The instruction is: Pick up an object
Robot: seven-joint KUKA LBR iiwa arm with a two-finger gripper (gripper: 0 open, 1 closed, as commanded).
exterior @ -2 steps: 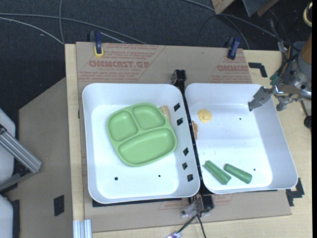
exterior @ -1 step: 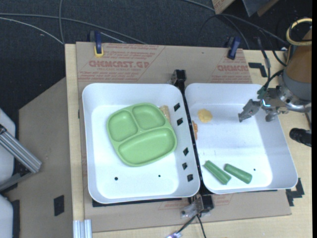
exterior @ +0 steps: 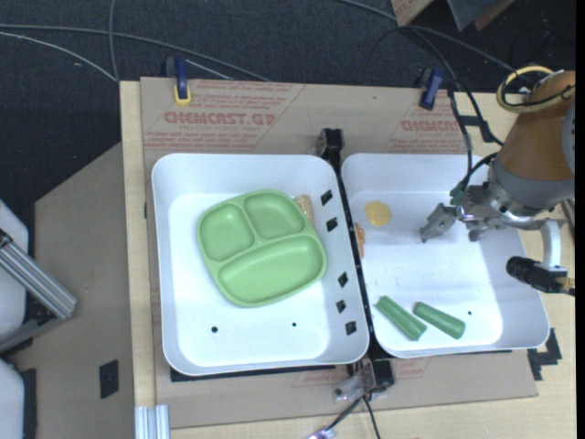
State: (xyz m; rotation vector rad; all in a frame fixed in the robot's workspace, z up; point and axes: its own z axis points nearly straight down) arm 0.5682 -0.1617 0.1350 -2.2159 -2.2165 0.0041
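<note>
Robotics lab setup: a cardboard-covered worktop (exterior: 274, 108) is sitting on dark carpet (exterior: 228, 16), blue clamps (exterior: 182, 79) are pinning the cardboard, loose cables (exterior: 119, 26) are trailing across the floor, aluminium framing (exterior: 32, 273) is showing at left.

Red print reading "CHEMCAST GP" ran across the brown protective sheet (exterior: 228, 115) that covered the bench, on the strip beyond the left bin, well to the left of the pincer (exterior: 454, 223) and farther back. Smaller red lines stood above and below that name, too fine to read. The same red print showed again on the sheet beyond the right bin, just behind the pincer, where cables crossed it and only part of the lettering could be made out.
</note>
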